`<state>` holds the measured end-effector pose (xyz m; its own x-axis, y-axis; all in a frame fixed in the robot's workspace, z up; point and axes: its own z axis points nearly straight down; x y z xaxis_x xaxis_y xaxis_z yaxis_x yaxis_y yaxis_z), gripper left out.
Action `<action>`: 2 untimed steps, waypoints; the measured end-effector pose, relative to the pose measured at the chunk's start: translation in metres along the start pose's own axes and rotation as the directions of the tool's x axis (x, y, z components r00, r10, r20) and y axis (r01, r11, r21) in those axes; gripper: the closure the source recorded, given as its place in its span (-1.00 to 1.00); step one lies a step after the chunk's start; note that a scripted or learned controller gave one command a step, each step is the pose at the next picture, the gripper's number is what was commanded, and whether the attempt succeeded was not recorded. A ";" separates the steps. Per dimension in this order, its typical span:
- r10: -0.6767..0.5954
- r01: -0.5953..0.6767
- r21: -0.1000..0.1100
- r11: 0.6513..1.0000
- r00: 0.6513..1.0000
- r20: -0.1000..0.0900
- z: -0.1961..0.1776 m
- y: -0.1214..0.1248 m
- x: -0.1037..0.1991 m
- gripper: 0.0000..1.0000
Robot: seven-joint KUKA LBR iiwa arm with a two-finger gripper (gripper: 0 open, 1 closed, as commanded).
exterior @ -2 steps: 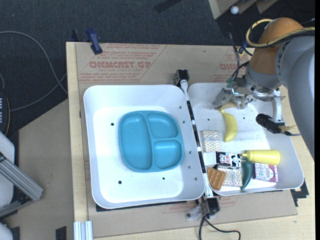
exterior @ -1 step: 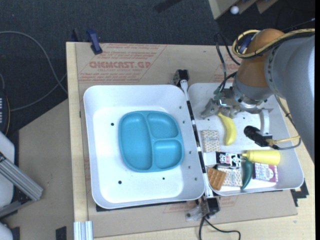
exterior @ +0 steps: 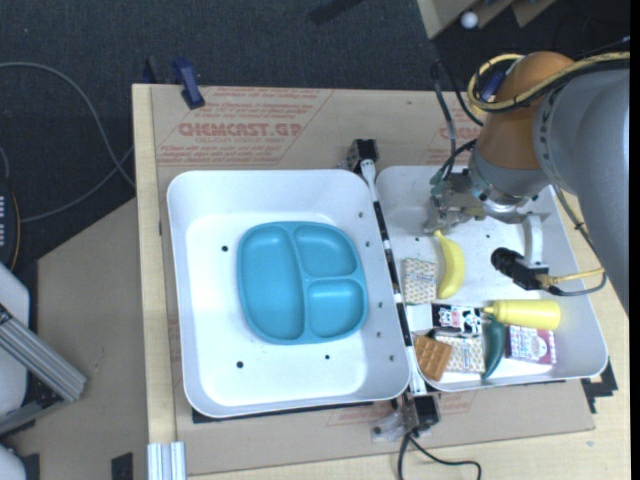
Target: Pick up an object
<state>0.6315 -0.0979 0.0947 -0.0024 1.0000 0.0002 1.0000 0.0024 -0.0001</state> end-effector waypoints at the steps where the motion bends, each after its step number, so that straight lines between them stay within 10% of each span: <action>1: 0.001 -0.001 -0.001 1.000 1.000 0.000 -0.091 -0.041 0.049 1.00; 2: 0.002 -0.002 0.000 1.000 1.000 0.000 -0.090 -0.041 0.049 -1.00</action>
